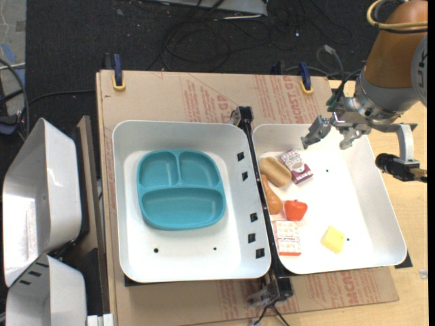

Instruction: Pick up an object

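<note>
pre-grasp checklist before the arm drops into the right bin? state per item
1. Gripper carries nothing, fingers spread: ok.
2. Gripper above the right bin: ok, over its far edge.
3. Gripper over a target: not ok, the items lie nearer the divider.
4. Yellow block stands apart: ok.
5. Hot dog bun touches purple packet: not ok for a clean grasp.
6. Height above the bin: cannot tell.

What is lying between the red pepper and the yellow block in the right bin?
Nothing: the camera view shows bare white floor of the right bin between the red pepper and the yellow block.
</note>
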